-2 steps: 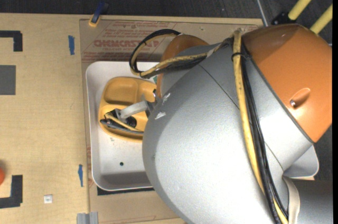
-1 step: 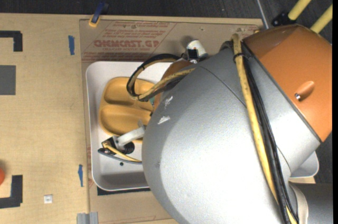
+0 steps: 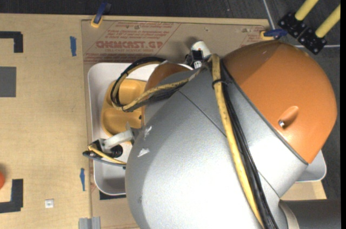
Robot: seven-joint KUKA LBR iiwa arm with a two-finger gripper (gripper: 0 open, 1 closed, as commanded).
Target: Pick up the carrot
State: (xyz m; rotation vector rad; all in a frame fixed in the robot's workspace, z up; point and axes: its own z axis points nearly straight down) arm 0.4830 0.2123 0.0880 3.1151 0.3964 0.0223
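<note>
two shallow white bins stand on the table (image 3: 43, 114), and the grey arm (image 3: 194, 168) with its orange band (image 3: 275, 98) covers nearly all of them; only a strip of the left bin (image 3: 96, 87) and one corner of the right bin (image 3: 318, 171) are free to see. the claw (image 3: 120, 126) is low inside the left bin, near its outer wall. whether it is open or closed i cannot tell, because the wrist hides its tip. where the carrot lies i also cannot tell; i judge it is most probably in the left bin, under the claw or the arm. a small red-orange spot (image 3: 1, 180) sits on the table at the view's left border, outside the bins, with too little of it to name. to do this step well, i think the claw should descend straight, centred on the thick part of the carrot and across its length, because a smooth tapered thing slips out easily. it should keep apart from the near wall and close only when low enough. a short slow lift then shows if the carrot comes up.
</note>
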